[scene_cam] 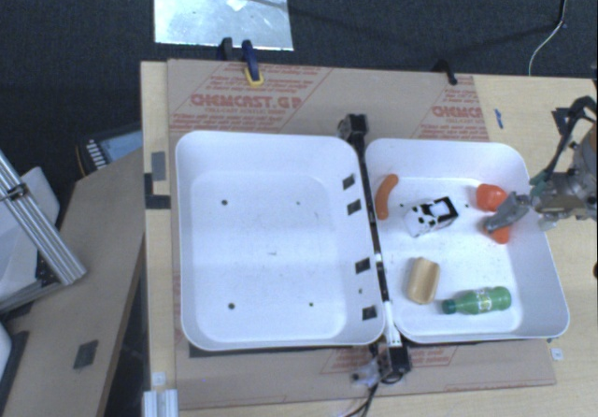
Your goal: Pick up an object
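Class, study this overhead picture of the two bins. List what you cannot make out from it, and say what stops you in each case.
- Gripper: blurred, so its fingers cannot be read.
- Orange object in the right bin: the gripper covers part of it, and whether they touch is unclear.
- Arm: cut off by the camera view's right edge.
- Black-and-white toy: too small to identify.
- Green bottle: label too small to read.

Both bins [266, 149] are white. The right one holds an orange sausage shape [384, 195], a black-and-white spotted toy [430, 216], a tan block [422, 280], a green bottle [477, 301] and an orange-red piece [491, 196].
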Robot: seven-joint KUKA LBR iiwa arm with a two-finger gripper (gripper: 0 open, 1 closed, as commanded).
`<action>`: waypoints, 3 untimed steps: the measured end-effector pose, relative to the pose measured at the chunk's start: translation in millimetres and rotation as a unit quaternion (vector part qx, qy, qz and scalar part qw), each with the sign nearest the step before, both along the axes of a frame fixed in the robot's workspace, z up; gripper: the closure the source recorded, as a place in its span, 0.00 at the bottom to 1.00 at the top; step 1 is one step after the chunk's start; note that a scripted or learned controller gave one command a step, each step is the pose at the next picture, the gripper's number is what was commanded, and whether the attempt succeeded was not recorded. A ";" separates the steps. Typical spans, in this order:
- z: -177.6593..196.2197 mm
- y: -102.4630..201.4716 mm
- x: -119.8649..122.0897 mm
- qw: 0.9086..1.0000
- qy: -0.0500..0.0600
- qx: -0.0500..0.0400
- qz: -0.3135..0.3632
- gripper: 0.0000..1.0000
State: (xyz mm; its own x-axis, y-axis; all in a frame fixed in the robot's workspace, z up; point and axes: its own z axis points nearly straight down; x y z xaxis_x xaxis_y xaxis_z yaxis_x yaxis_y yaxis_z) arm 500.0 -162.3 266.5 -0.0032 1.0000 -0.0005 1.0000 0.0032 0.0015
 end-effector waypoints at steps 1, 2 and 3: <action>-44.7 40.7 -13.6 1.000 0.002 0.001 0.002 0.00; -31.7 38.0 -11.8 1.000 -0.002 0.000 0.000 1.00; 43.5 128.2 41.8 1.000 -0.005 0.001 0.006 1.00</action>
